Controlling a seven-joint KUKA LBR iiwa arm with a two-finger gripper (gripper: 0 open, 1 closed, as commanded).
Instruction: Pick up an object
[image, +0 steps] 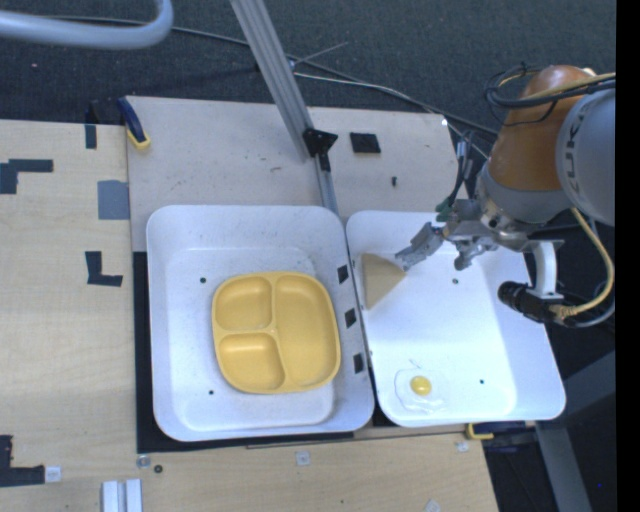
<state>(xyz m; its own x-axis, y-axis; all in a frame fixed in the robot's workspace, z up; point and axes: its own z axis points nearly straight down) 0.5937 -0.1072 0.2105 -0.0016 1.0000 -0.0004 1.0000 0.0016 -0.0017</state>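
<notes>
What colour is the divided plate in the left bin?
Yellow; the divided plate shows clearly in the camera view.

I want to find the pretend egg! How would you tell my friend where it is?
Look in the right-hand white bin, down at its near edge. The toy fried egg lies there, flat and white with a round yellow yolk, unlike the plain tan wedge at the bin's far left side.

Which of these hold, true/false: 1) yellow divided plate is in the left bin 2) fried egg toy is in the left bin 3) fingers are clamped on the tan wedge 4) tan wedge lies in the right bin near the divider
1) The yellow divided plate is in the left bin: true.
2) False. The fried egg toy lies in the right bin, near its front edge.
3) False. The gripper sits above the right bin beside the tan wedge, with nothing between its fingers.
4) True.
</notes>
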